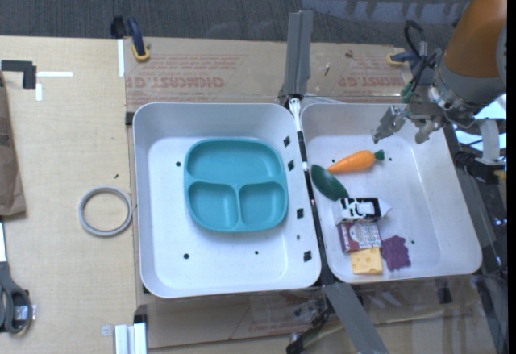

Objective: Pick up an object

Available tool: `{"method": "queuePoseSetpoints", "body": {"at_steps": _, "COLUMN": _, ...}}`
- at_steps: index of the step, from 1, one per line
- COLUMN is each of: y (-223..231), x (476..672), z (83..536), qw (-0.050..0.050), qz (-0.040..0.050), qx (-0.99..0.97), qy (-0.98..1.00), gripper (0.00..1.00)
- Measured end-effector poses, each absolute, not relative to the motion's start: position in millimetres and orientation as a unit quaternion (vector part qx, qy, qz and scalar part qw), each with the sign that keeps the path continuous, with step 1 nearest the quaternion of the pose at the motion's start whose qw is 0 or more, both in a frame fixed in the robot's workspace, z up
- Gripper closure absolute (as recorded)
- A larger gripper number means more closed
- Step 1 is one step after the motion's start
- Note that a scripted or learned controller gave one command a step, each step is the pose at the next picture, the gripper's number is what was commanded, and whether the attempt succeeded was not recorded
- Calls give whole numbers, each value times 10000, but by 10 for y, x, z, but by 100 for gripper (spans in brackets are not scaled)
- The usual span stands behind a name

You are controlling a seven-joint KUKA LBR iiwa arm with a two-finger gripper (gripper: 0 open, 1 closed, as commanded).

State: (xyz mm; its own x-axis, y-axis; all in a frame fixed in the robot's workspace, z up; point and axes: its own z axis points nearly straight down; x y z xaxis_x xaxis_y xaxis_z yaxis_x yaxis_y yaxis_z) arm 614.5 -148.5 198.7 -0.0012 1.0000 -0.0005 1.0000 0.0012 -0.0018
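Observation:
My gripper point(405, 127) hangs over the far right part of the right bin point(459, 207), fingers spread open with nothing between them. Just below and left of it lies an orange toy carrot point(355, 161) with a green tip. A dark green leaf-shaped piece point(328, 181) lies beside the carrot near the bin's left wall. Toward the front sit a black-and-white wrapper point(362, 208), a maroon packet point(357, 235), a yellow cheese wedge point(367, 261) and a purple grape bunch point(395, 251).
The left bin point(153, 207) holds a teal divided plate point(237, 184). A grey divider post point(297, 54) rises between the bins at the back. A tape ring point(106, 210) and scissors point(14, 304) lie on the bench at left.

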Motion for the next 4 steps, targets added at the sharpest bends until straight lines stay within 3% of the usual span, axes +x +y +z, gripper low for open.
{"method": "queuePoseSetpoints", "body": {"at_steps": 1, "y": -1014, "x": 5965, "z": 1086, "qw": 10, "qz": 12, "qx": -7609, "qy": -6488, "gripper": 0}}
{"method": "queuePoseSetpoints", "body": {"at_steps": 2, "y": -1283, "x": 5433, "z": 909, "qw": 13, "qz": 8, "qx": -7064, "qy": -7078, "gripper": 0}}
{"method": "queuePoseSetpoints", "body": {"at_steps": 3, "y": -1513, "x": 5923, "z": 923, "qw": -11, "qz": -2, "qx": -5145, "qy": -8575, "gripper": 0}}
{"method": "queuePoseSetpoints", "body": {"at_steps": 4, "y": -1149, "x": 5351, "z": 1393, "qw": 1, "qz": -1, "qx": -4676, "qy": -8839, "gripper": 0}}
